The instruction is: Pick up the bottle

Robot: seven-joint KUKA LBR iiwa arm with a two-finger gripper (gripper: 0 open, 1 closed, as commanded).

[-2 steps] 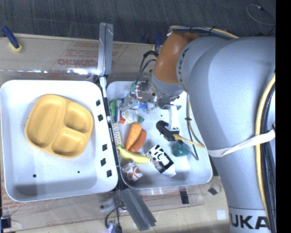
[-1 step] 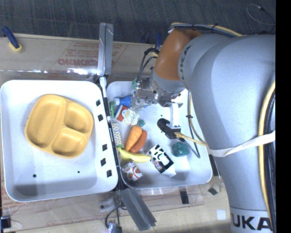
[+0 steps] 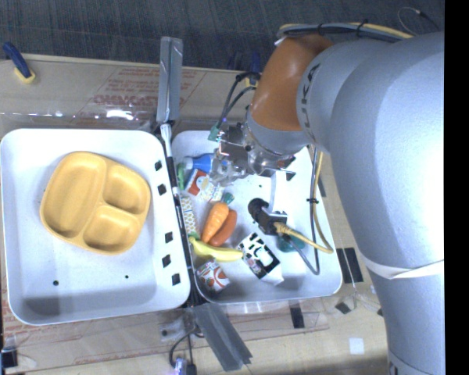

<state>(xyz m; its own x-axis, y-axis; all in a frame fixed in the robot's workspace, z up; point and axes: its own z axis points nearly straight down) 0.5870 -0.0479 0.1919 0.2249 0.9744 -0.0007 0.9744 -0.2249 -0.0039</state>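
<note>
Watching from the overhead camera, I am seeing the arm reaching in from the right and hanging over the right bin. Its orange band is sitting above the far end of that bin. The gripper is hovering low over the far left part of the bin. I cannot tell whether it is open or closed, because the wrist is blocking my line of sight. I am not seeing anything held in it.

The bottle is lying in the far left corner of the right bin, close to the wall dividing the two bins. Its blue end is pointing toward the gripper, which is just beside it on the right. I cannot tell whether the two are touching.

Nearer the camera, a carrot is lying in the middle of the same bin, with a banana just below it. A small can is sitting near the front left corner, and a black-and-white box is resting to the right of the banana.

In the left bin, a yellow divided plate is lying flat, well apart from the gripper.
</note>
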